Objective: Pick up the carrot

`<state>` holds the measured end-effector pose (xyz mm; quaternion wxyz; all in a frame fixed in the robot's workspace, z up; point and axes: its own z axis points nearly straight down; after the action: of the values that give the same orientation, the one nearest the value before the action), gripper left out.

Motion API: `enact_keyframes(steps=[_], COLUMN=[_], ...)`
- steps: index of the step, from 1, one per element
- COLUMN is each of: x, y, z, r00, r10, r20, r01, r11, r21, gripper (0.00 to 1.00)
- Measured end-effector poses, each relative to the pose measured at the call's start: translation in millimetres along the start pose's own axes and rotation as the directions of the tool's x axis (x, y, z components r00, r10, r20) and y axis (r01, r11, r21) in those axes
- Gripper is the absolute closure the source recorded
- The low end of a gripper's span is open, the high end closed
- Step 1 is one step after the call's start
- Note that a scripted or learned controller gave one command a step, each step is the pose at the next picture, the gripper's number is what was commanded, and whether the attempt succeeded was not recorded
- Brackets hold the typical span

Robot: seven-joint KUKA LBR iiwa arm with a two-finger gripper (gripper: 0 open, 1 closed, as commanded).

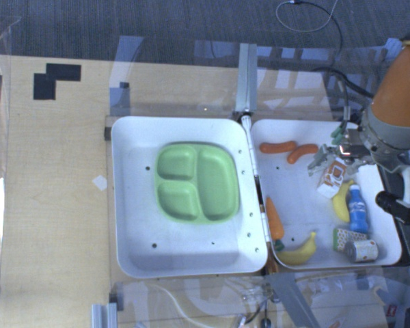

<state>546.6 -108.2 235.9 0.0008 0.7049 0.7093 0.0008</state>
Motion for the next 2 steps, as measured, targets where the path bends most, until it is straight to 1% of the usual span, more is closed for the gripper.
enact_keyframes(steps=[1, 2], x=[-3, -2], y=[-38, -36], z=[138, 128], r00=[0.97, 0.969], r10=[-0.243, -0.246], r20=[-0.001, 0.0], r01=[0.243, 0.246], r11=[0.97, 0.969], r21=[0.0, -0.004], gripper=[0.0, 1.0])
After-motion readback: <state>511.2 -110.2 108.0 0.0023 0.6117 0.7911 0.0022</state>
